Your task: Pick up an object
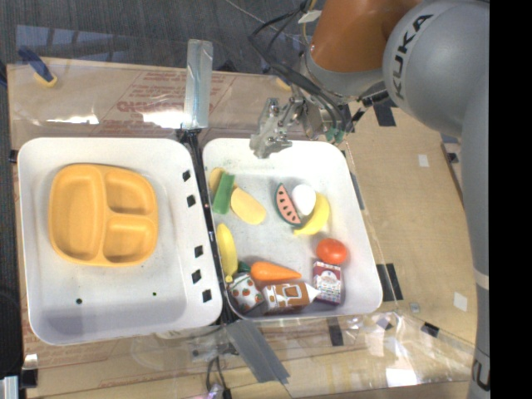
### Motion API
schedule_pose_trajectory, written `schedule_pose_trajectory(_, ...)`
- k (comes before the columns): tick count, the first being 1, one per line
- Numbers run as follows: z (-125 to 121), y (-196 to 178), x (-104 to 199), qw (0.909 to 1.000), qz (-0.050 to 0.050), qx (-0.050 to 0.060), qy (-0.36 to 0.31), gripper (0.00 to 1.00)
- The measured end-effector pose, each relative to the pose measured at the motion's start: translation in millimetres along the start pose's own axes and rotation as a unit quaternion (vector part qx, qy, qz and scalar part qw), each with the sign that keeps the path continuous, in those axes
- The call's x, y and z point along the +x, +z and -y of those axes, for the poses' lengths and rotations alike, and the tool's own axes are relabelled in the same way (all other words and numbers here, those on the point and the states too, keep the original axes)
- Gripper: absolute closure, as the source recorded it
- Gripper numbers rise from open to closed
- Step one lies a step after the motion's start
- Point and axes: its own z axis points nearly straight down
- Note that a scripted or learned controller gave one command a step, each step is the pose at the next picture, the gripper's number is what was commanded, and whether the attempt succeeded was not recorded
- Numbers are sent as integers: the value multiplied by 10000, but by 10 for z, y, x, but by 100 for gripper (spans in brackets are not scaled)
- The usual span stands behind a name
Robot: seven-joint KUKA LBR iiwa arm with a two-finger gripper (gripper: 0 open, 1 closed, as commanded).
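Above the far rim of the right bin (359,223), the claw (270,135) is held over a crowded heap of toy food.

By the arm (432,48), reaching from the right, the claw is carried just over the bin's far wall; whether it is apart or together cannot be told. On the counter (416,198), the left bin (33,248) is occupied by an orange divided tray (101,214). No object is seen gripped. Candidates lie in the right bin: a banana (314,217) touching a watermelon slice (287,204), a carrot (274,272), a tomato (332,250). A well-separated piece is probably best chosen, and the descent kept clear of the wall.
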Motion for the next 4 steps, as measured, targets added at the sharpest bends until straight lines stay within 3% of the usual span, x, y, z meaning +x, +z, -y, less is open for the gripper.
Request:
schedule_pose_trajectory(1,-12,-112,-14,10000,20,5,-23,100)
schedule_pose_trajectory(2,979,-194,171,9661,-16,1,-2580,100)
schedule_pose_trajectory(3,1242,897,300,9355,-57,-46,-3533,100)
schedule_pose_trajectory(4,1248,860,284,9356,-32,-23,-3530,0)
